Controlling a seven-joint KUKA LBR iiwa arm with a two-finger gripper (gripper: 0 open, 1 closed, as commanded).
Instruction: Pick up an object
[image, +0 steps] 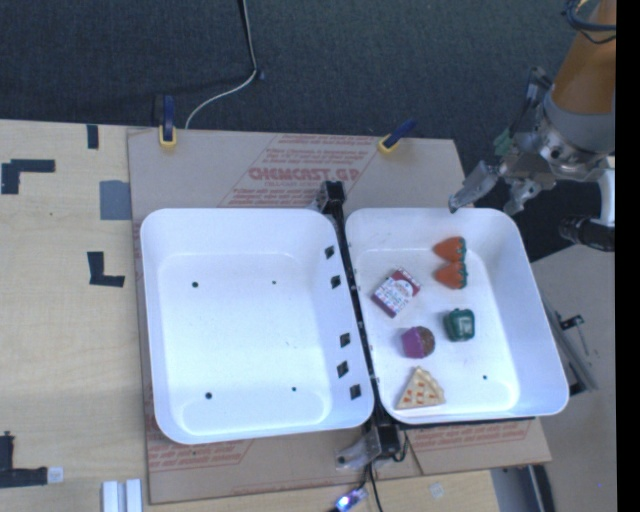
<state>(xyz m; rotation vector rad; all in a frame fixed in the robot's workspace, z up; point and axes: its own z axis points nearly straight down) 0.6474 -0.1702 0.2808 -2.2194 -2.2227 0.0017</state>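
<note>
The claw (485, 196) hangs over the far right corner of the scene, just beyond the far rim of the right bin (530, 300). Its two fingers are spread wide apart, one tip toward the left and one toward the right, and nothing sits between them. Above it the grey wrist rises to the orange band (585, 65) of the arm at the far right.

The right bin, just near the claw, holds five small things. Closest to the claw is a strawberry (451, 261), red-orange with a green top, lying in the far right part of the bin. Left of it and a little nearer lies a small red-and-white packet (395, 292), tilted. Near the strawberry, on the near side, is a dark green piece (459, 325). Just left of that sits a round purple piece (417, 342). Nearest of all is a pizza slice (420, 390), a tan wedge with red spots, close to the near rim. None of these touch each other, save that the purple and green pieces lie just beside one another.

The left bin (160, 330) stands beside the right one, their rims meeting along a black joint. Both rest on a brown cardboard sheet (290, 170) laid on the pale wooden worktop (60, 350). Two clamps (166, 122) hold the far edge of the sheet.
</note>
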